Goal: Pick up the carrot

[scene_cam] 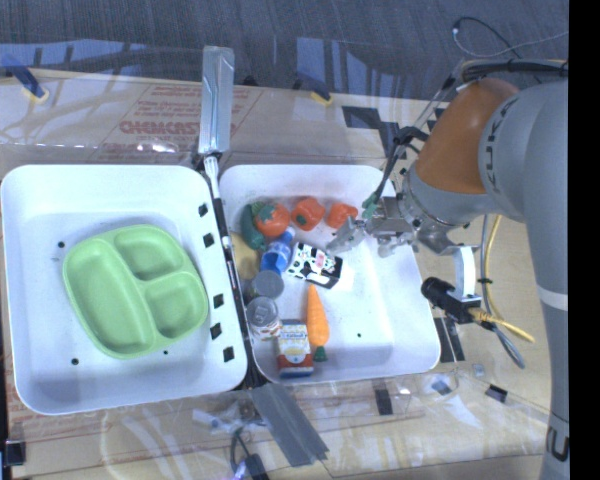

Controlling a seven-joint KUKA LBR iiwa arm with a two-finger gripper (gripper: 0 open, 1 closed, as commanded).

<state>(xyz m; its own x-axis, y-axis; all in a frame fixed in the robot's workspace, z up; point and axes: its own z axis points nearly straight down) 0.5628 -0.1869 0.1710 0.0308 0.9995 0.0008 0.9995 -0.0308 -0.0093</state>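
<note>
Pale wood bench (130, 438) runs along the near edge, bearing two white bins side by side. At the near wall of the right bin (400, 343) stands a small carton (294, 349), and just beside it on the right lies the carrot (317, 316), lengthwise near-to-far, green end nearest (open floor lies to its right). Farther in sit a can (264, 313), a grey lid (267, 285), a blue item (276, 255) and a black-and-white spotted box (313, 264). Against the far side are orange and green toy foods (272, 218). The gripper (352, 231) hovers above the bin's far right part, well apart from the carrot; whether its fingers are spread I cannot tell. The left bin (30, 298) holds a green divided tray (135, 288).
</note>
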